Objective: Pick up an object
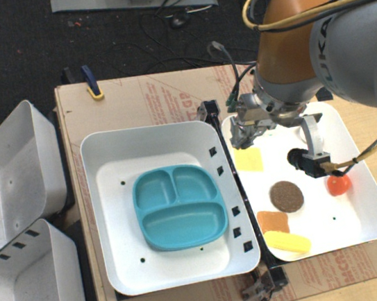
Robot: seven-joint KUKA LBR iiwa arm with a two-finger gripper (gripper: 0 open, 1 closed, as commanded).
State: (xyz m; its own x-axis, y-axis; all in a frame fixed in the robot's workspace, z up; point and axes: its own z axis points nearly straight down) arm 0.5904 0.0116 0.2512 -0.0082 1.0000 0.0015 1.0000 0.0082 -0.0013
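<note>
Nearest, by the near edge of the right shallow white bin (367, 219), lies a yellow oblong plastic piece (288, 242). An orange toast-like slab (273, 220) touches it on its far side. Just beyond sits a dark brown round disc (287, 196), and a small red ball (339, 184) rests nearer the bin's right edge. They lie loosely scattered, presumably so each can be picked on its own.

The left shallow white bin (111, 193) carries a teal divided plastic plate (180, 207) at its middle, flat and away from the arm.

Farther back, close to the right bin's left wall, lies a thin pale-yellow flat square (249, 160). The gripper (245, 138) hangs just past the square's far edge, so this seems the likely target. Whether the gripper is spread or pressed together cannot be told, and nothing is seen held in it. The square lies flat, so it may be hard to get under.
</note>
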